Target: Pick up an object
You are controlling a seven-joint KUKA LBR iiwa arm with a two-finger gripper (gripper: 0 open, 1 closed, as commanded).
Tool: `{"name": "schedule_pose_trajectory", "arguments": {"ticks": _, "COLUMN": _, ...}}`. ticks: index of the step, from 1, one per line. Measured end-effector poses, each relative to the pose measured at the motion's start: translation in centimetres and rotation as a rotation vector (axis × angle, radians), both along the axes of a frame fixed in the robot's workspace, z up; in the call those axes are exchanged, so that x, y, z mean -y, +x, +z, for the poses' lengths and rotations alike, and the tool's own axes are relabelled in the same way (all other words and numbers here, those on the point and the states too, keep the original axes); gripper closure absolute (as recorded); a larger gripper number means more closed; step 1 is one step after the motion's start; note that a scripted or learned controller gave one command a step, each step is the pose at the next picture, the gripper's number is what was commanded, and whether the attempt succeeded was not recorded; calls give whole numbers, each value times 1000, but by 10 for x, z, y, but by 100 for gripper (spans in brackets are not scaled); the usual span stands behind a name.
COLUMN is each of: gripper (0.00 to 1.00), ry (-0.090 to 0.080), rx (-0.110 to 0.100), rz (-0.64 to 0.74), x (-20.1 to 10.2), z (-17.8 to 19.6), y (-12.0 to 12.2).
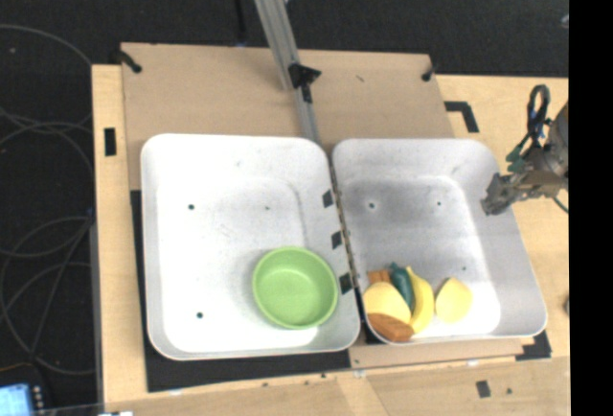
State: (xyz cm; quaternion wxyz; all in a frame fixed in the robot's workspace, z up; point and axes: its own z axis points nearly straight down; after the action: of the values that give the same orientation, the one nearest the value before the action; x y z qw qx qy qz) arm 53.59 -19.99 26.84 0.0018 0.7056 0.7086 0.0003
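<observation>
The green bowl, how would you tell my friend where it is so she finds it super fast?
Look at the two white bins side by side and pick the left bin. Go to its near right corner, by the wall it shares with the right bin. The green bowl sits there, round and light green, alone in its bin, while the yellow toy food is next door.

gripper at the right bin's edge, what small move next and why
Probably move the gripper toward the near corner of the right bin, over the lemon. It sits at the bin's right rim, away from the fruit, and the lemon lies slightly apart from the banana.
</observation>
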Motion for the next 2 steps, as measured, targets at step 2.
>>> {"name": "schedule_pose_trajectory", "arguments": {"ticks": 2, "gripper": 100, "ry": 3, "rx": -1, "rz": 3, "x": -101, "z": -7, "y": 2}}
